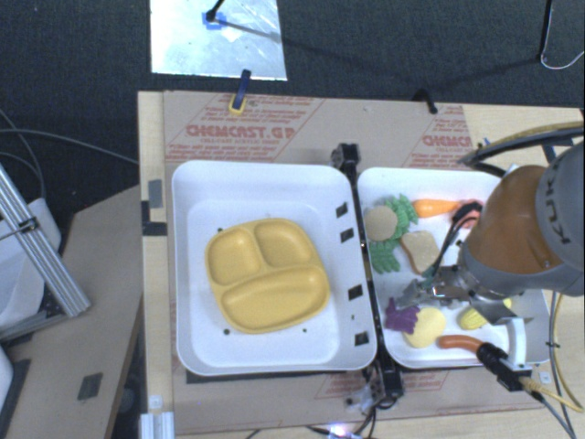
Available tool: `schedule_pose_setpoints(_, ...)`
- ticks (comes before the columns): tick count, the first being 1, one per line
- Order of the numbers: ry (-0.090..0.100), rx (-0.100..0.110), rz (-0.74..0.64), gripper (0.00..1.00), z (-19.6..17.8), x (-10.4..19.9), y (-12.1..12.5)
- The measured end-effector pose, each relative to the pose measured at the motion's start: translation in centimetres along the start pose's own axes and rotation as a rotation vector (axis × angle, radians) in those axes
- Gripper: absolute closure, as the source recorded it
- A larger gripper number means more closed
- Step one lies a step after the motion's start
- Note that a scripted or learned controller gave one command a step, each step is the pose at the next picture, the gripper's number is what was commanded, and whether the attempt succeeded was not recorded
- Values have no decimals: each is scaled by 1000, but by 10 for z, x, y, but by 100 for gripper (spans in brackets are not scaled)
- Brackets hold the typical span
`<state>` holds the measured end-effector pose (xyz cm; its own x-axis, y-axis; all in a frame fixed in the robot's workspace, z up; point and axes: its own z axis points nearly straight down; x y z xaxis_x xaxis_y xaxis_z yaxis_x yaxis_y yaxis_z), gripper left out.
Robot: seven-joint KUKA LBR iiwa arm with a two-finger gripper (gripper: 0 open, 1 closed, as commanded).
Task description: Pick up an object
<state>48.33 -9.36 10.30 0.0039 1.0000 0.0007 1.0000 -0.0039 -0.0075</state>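
The left bin point(196, 190) holds a yellow divided plate point(266, 273). In the right bin point(384, 183), toy foods lie: a carrot point(437, 207) at 12 o'clock, a purple piece point(400, 315) and sausage point(459, 342) at 6 o'clock. The gripper point(422, 291) hovers there; its opening I cannot tell. Cardboard point(302, 128) covers the bench.

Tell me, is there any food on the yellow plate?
No, the yellow plate lies bare in the left bin; the toy foods sit in the right bin.
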Motion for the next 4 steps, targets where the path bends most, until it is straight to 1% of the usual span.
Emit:
schedule_pose_setpoints(1,-1,-11,-5,100,-15,2,4)
schedule_pose_setpoints(2,3,-16,-18,100,-85,82,23)
schedule_pose_setpoints(3,3,-10,-19,100,-105,187,18)
schedule_pose_setpoints(4,7,-26,-17,100,-243,251,50)
